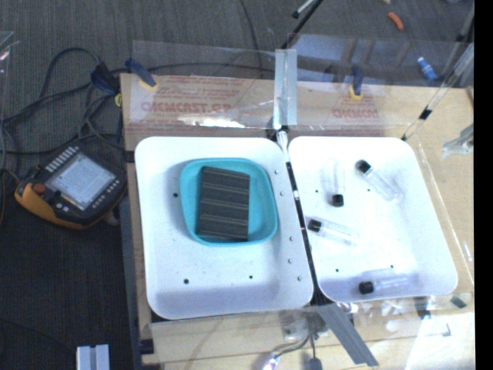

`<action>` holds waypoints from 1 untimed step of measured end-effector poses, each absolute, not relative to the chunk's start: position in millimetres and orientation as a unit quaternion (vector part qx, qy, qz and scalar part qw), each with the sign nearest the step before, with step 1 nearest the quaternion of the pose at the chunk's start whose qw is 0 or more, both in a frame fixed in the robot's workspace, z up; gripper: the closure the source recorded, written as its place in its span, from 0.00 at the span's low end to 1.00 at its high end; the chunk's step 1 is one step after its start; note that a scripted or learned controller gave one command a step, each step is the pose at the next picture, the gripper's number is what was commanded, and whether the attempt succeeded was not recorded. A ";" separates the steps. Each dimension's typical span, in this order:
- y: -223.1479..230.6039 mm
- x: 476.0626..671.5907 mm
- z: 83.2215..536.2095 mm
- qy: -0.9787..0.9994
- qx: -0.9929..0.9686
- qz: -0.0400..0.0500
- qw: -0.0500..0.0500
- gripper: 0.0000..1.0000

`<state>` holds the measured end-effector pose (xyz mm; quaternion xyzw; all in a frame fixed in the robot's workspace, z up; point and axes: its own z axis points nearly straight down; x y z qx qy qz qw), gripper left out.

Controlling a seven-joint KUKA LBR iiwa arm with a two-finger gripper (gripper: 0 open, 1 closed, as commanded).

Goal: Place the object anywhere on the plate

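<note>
A teal square plate sits in the middle of the left white bin. A dark grey ribbed block lies flat on the plate, inside its rim and slightly tilted. The right white bin holds several clear vials with black caps: one at the back, one upright-looking near the centre, one lying near the bin's left side and one near the front wall.
The two bins meet along a raised ridge. A clear plastic wall with clamps stands behind the bins. A hand-held control pendant with cables lies on the floor to the left of the bench.
</note>
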<state>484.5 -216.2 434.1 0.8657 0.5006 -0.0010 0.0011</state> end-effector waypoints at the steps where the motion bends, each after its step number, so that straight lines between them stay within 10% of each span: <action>1: -216.2 484.5 434.0 0.501 0.866 -0.001 0.001 0.00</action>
